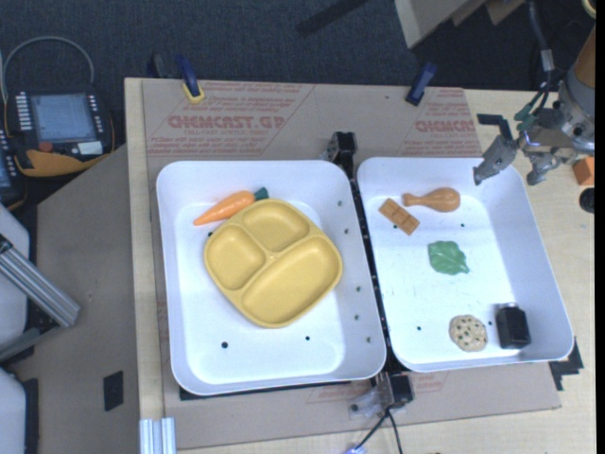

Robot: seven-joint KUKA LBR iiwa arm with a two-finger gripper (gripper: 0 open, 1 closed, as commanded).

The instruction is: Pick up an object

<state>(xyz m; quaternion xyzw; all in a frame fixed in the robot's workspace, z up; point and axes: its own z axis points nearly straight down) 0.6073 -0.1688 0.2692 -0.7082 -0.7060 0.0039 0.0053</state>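
While the gripper point(515, 159) hangs spread and bare over the right bin's point(544, 282) far corner, the drumstick point(433, 199), waffle point(399, 217), leaf point(447, 257), cookie point(467, 332) lie inside.

Blue clamps point(192, 78) pin cardboard point(284, 121); pendant point(59, 126) left.

Just 1 camera here, fixed up above the bench point(142, 253) and tilted down at a slant, far enough back to catch both white bins point(180, 282) whole, with the arm point(567, 130) coming in on their right.
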